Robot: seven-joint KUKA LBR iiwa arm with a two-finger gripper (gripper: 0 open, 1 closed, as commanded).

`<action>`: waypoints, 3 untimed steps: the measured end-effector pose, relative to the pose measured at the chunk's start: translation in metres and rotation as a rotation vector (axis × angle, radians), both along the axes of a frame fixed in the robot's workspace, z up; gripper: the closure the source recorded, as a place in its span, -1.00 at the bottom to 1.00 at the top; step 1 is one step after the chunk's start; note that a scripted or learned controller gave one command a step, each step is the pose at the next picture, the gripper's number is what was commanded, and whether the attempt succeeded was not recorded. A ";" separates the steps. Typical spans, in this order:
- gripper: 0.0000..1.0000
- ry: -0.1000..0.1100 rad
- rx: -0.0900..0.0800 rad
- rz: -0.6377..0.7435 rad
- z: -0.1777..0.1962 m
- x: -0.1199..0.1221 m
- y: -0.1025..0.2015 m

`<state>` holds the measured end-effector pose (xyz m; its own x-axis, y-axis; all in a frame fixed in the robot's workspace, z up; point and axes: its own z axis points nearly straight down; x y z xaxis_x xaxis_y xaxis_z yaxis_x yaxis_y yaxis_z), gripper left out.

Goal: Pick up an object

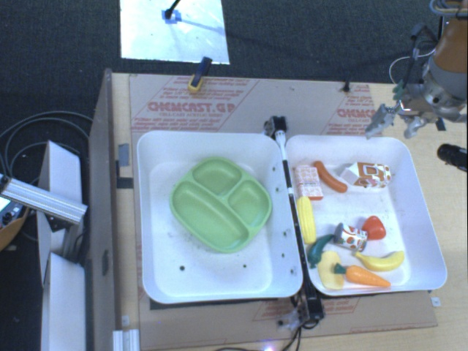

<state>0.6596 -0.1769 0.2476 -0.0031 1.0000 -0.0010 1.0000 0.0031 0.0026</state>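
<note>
My end effector [395, 118] hangs open and empty at two o'clock, beyond the right bin [420, 218]. That bin holds one banana [380, 259], one carrot [362, 276], one sausage [330, 176], one corn cob [306, 219], one carton [369, 174]. One green plate [219, 203] fills the left bin [157, 196].

bins [219, 287]: white plastic, smooth | tray [221, 204]: green plastic, glossy | bench [190, 108]: cardboard, matt

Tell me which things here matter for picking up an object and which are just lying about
For the job: gripper, above the right bin's far edge; in that bin, sausage, carton, corn, tomato, banana, carrot.

Lying about: green divided plate in the left bin, yellow clip, cables.
</note>
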 end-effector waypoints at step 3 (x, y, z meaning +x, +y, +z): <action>1.00 -0.015 -0.001 0.004 -0.147 0.014 0.086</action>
